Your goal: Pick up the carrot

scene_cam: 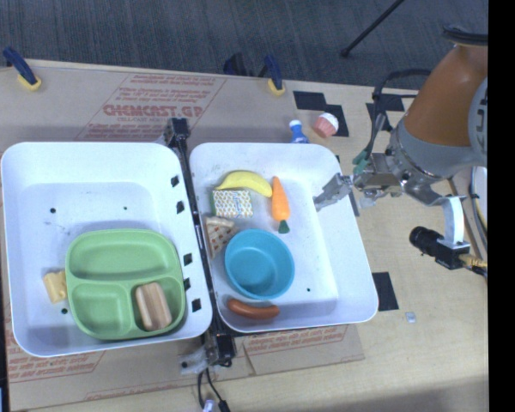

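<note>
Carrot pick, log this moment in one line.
carrot: right bin, beside banana | gripper: over bin's right rim, apart from carrot

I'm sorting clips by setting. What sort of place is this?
Probably a robotics lab bench: a robot arm reaches over two white bins of toy food, such as a carrot, on clamped cardboard.

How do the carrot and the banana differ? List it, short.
The carrot is orange and straight, with a green tip toward the blue bowl; the banana is yellow and curved. The carrot lies lengthwise up the view, the banana across it. The banana touches the patterned block; the carrot lies beside it. Both sit in the right bin.
</note>
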Controlling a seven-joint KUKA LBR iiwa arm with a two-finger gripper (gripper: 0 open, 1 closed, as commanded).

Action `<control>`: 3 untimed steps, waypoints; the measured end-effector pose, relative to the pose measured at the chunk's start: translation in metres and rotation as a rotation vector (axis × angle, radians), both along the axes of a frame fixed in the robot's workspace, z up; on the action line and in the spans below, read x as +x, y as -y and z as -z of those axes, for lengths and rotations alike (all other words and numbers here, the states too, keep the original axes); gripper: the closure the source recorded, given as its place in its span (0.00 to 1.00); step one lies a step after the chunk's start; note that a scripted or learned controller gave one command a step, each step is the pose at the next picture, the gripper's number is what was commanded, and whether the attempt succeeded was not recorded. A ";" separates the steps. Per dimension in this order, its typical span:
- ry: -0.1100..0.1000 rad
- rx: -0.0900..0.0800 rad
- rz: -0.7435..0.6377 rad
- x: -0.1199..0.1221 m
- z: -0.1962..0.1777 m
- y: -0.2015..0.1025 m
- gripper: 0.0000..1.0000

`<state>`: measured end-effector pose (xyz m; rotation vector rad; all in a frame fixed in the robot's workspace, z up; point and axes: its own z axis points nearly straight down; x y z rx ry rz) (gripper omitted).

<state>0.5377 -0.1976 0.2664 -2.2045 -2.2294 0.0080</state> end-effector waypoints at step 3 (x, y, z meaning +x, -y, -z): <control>-0.003 -0.001 0.206 0.097 0.164 0.010 1.00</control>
